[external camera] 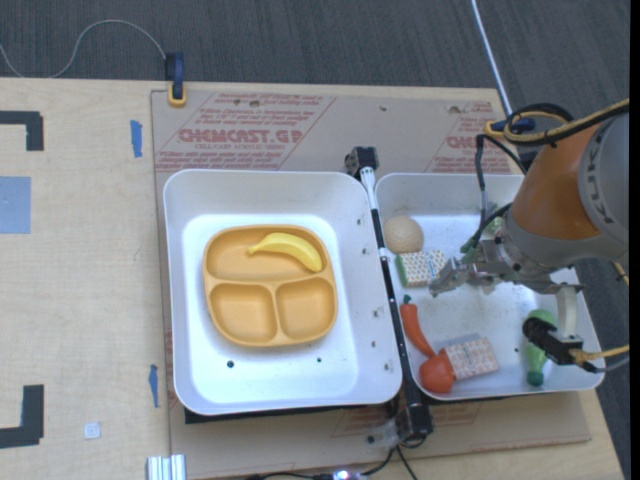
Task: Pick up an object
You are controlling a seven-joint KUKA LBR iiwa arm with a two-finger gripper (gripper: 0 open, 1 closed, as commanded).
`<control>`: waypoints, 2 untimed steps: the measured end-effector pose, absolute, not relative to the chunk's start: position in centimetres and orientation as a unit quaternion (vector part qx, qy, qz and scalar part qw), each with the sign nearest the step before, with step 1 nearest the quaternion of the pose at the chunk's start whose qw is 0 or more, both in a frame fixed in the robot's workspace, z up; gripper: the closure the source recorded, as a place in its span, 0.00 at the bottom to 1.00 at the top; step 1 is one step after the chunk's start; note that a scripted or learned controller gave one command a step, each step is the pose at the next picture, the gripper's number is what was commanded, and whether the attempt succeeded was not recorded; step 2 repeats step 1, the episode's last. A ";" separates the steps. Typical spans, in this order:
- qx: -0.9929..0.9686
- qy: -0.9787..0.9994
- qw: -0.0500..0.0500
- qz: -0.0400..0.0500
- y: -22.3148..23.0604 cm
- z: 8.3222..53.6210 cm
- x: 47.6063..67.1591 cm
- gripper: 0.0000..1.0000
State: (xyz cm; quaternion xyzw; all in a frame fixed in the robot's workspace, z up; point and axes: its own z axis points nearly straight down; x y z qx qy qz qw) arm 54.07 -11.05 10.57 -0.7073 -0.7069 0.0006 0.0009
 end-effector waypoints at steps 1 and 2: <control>-0.707 -0.707 -0.010 -0.005 -9.9 9.0 50.7 0.00; -0.707 -0.707 -0.010 -0.005 -9.9 9.0 50.7 0.00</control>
